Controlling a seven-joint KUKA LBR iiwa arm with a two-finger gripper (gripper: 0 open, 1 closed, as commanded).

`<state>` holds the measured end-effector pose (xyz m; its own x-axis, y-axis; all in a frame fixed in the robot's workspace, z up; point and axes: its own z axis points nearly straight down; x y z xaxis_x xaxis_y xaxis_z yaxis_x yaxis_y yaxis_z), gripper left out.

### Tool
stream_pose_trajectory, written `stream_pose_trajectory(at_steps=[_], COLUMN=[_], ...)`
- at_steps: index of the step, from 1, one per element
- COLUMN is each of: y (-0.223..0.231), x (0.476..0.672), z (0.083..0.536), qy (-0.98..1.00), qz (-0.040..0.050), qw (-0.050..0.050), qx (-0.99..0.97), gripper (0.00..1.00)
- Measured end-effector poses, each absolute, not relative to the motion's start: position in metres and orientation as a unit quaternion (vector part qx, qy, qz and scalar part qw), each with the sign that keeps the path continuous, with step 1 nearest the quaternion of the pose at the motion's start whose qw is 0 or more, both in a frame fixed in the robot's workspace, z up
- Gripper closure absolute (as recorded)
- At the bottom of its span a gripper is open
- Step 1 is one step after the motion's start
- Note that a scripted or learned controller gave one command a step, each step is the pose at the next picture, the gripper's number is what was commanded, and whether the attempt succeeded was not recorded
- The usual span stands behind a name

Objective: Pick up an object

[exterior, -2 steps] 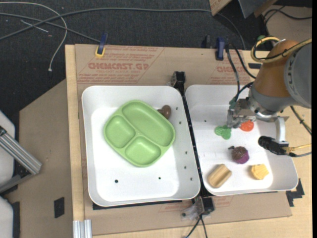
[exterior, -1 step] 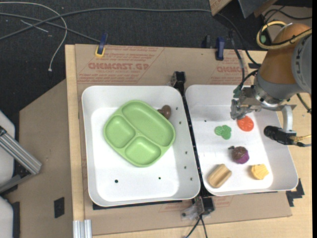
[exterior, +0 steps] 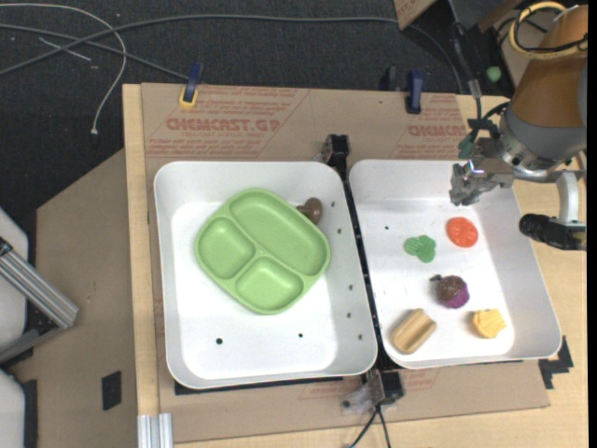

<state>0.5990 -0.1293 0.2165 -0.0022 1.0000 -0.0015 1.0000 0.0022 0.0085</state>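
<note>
a: though hung over the far edge of the right bin point(exterior: 396, 192), touched nothing there. saw the gripper point(exterior: 466, 189) just beyond the red-orange piece point(exterior: 463, 232), apart from it.

b: open or closed?

a: could not tell; too small and too dark against the wrist. held nothing visible, anyway.

b: and the likely target?

a: probably that red-orange piece, being nearest. lay by the right edge, with the green piece point(exterior: 421, 246) beside it toward the middle. found the purple ball point(exterior: 452, 290), tan block point(exterior: 412, 330) and yellow lump point(exterior: 488, 323) nearer the front edge, all well spaced, so easy to approach singly.

b: left bin point(exterior: 187, 325)?

a: held a green divided plate point(exterior: 263, 249) with a brown ball point(exterior: 312, 210) touching its far right rim; awkward to reach, probably wedged there.
</note>
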Motion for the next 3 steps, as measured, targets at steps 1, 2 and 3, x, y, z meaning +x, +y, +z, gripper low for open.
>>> stream_pose_trajectory(at_steps=[1,2,3], y=[-0.129,-0.066,-0.017], x=[0.601,0.609,0.617], z=[0.271,0.262,0.244], qy=[0.708,0.709,0.709], qz=[0.0022,0.0008,-0.0001], qw=[0.003,-0.002,-0.002], qx=[0.707,0.705,0.705], gripper=[1.00,1.00,1.00])
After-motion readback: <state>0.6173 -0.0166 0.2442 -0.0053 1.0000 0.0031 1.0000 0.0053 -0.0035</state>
